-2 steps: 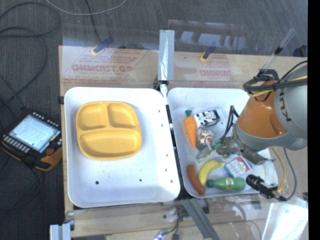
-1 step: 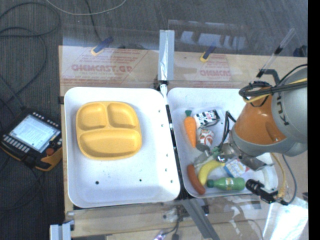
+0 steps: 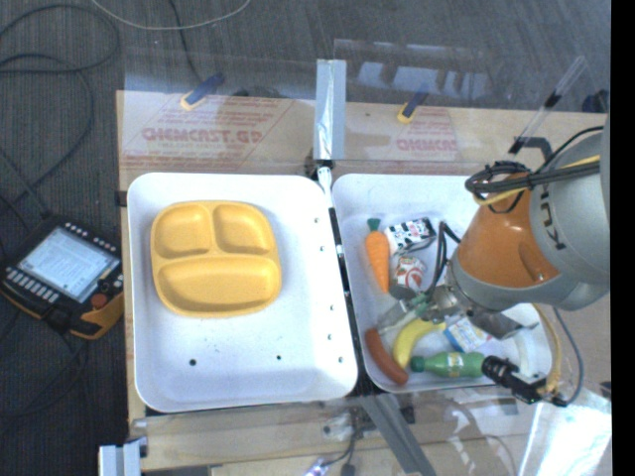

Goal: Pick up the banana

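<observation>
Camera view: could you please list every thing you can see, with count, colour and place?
bins: two, white, side by side on the bench
divided plate: one, yellow, in the left bin
carrot: one, orange, right bin, near its left wall
banana: one, yellow, right bin, toward the front
sausage: one, red-brown, right bin, front left corner
bottle: one, green, lying in right bin, front
handheld pendant: one, black and orange, on the floor left of the bench
arm: one, grey with orange band, over the right bin
tool: one, just above the banana

Dark carpet floor [image 3: 60, 117], wooden bench [image 3: 228, 127]
</observation>
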Robot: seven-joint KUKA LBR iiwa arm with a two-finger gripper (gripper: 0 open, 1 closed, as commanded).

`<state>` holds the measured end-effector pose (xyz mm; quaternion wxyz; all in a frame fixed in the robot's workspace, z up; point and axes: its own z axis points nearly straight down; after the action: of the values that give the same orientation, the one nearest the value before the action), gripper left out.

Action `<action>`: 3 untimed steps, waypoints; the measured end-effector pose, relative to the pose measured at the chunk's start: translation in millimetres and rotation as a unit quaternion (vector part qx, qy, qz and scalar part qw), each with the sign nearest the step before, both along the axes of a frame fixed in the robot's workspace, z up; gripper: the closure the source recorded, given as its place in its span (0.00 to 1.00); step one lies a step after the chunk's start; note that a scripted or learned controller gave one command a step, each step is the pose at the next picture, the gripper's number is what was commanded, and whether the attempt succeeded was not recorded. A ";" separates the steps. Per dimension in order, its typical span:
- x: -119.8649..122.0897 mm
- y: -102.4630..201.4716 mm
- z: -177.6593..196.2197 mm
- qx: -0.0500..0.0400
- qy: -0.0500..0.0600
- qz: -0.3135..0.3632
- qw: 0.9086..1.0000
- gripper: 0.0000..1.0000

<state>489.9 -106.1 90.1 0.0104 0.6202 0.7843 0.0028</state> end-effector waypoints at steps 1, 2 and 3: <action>0.6 2.1 -0.1 0.002 -0.001 -0.035 0.999 0.00; -0.5 -1.0 -0.1 -0.001 0.002 0.058 0.998 0.00; 0.1 1.4 0.1 -0.003 0.002 0.143 0.990 0.00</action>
<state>490.0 -104.6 90.1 0.0105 0.5016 0.8650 0.0007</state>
